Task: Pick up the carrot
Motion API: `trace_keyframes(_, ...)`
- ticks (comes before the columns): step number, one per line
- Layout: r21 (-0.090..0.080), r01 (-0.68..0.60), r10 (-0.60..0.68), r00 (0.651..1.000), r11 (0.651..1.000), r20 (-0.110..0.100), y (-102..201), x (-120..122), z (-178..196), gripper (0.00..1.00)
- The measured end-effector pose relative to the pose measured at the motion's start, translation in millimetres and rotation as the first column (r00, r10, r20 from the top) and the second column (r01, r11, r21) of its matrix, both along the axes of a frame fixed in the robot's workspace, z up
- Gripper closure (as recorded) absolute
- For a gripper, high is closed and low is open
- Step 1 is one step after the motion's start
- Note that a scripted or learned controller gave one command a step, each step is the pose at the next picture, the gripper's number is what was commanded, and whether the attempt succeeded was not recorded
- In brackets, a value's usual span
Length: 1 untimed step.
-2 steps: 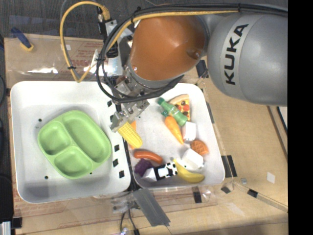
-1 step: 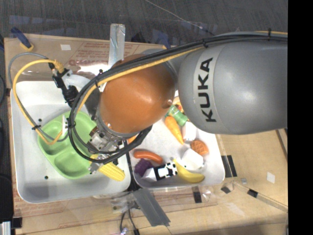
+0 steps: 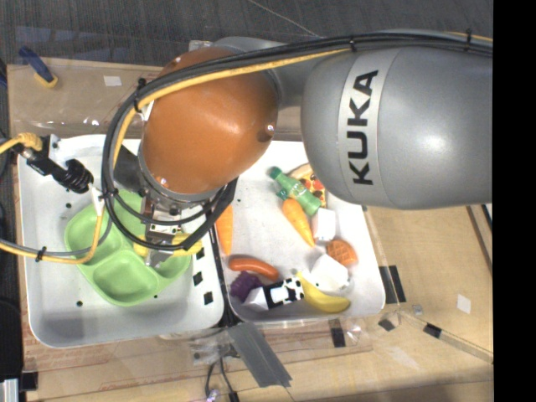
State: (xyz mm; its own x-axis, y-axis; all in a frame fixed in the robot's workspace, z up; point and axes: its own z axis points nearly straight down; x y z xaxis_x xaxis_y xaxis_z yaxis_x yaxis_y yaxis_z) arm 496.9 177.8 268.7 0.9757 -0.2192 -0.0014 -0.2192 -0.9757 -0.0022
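The carrot (image 3: 296, 218) is a small orange, tapered toy piece of smooth plastic with a green leafy top. It lies flat on the floor of the right-hand shallow white bin (image 3: 261, 224), in the bin's upper middle part. Its long axis runs at a slant: the green top points up and to the left, the narrow tip down and to the right. The whole length is visible and appears intact. Nothing grips it.
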Motion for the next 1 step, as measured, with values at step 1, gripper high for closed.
trace_keyframes(1,-0.003,-0.021,0.021,1.0,1.0,-0.01,0.4,24.7,-64.1,1.0)
